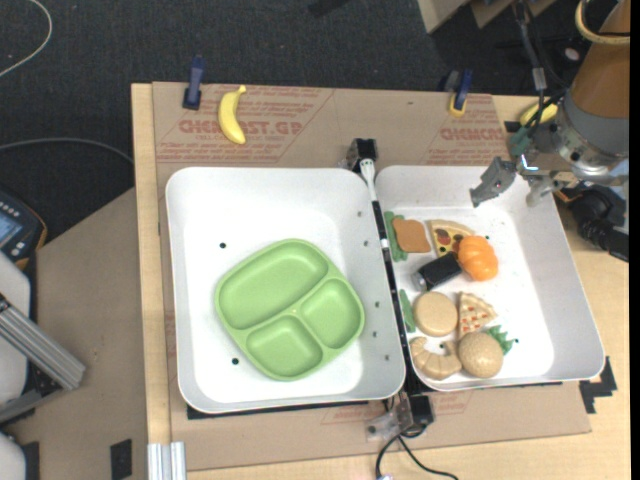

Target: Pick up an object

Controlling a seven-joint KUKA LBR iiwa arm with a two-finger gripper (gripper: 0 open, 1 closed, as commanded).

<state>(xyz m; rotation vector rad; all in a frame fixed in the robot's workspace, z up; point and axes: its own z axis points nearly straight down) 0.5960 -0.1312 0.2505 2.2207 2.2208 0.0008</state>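
Orange toy fruit point(478, 257): looks light, rigid, slick; I'd pinch across widest middle. Gripper point(513, 182) above right bin point(570, 268), fingers spread, gripping nothing.

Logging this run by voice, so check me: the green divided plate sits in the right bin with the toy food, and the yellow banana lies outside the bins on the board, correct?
Not quite. The camera view shows the green divided plate in the left bin, apart from the toy food, which lies in the right bin. The rest holds: the yellow banana lies outside the bins on the board.
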